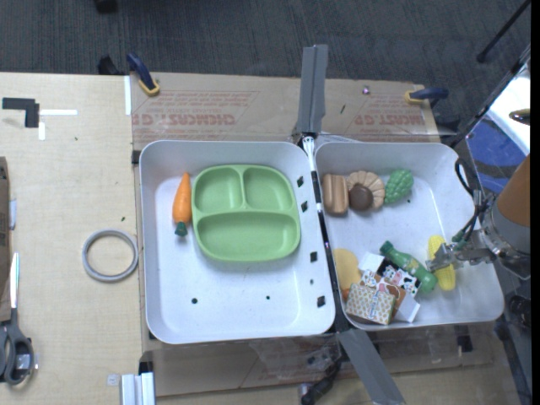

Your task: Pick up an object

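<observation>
Gripper: low at the right edge of the frame, inside the right bin; whether it is spread or pinching, I cannot tell from here.
Yellow object: lies right at the gripper's tip, lower right of the right bin.
Green bottle: just left of the yellow object.
Patterned box: bottom of the right bin.
Left bin: holds a green divided plate with a carrot beside its left edge.
</observation>
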You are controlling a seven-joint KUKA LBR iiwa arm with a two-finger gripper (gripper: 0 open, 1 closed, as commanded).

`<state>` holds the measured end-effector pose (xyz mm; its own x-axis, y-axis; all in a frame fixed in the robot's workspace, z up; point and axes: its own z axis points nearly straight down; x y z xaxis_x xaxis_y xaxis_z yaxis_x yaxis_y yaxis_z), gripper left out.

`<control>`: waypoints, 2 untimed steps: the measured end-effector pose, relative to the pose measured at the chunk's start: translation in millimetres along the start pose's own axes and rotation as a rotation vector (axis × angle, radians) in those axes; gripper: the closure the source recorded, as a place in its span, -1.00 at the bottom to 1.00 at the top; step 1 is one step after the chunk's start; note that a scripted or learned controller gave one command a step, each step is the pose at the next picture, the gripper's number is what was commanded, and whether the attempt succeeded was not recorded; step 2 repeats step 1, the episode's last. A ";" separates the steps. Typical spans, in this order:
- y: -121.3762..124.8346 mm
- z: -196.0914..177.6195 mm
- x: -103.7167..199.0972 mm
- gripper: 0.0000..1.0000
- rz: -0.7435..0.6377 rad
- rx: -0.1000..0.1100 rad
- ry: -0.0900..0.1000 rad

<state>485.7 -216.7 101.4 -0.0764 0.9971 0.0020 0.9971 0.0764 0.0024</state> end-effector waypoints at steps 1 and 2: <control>80.0 -100.8 104.8 1.00 0.120 0.004 -0.003; 80.0 -100.8 104.8 1.00 0.120 0.004 -0.003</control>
